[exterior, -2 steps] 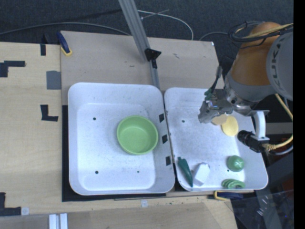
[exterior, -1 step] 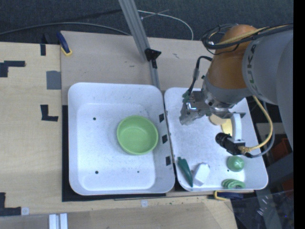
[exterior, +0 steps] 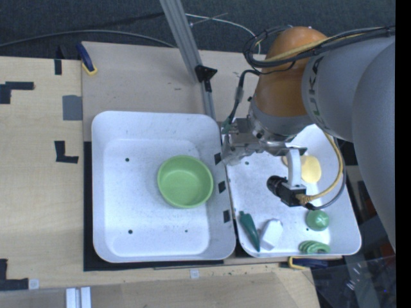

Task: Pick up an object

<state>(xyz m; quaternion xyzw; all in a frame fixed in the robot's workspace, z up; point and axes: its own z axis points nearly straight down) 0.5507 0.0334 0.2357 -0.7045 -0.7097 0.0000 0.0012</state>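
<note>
My gripper [exterior: 234, 147] hangs under the orange-banded wrist, low over the upper left corner of the right bin [exterior: 350, 236], close to the wall between the two bins. In the right bin lie a pale yellow object [exterior: 311, 169], a green ball [exterior: 317, 220], a flat green ringed piece [exterior: 313, 247], a dark green pointed tool [exterior: 248, 230] and a small white block [exterior: 271, 232]. They all sit to the right of or nearer than the gripper. A green bowl [exterior: 185, 181] stands upright in the middle of the left bin [exterior: 109, 140]. The arm hides much of the right bin's far part.
A slanted grey metal pole [exterior: 186, 40] with a black clamp rises behind the bins. Cables run across the back of the bench, and one loops beside a black fitting [exterior: 284, 190] on the arm. The wooden bench [exterior: 38, 172] lies to the left.
</note>
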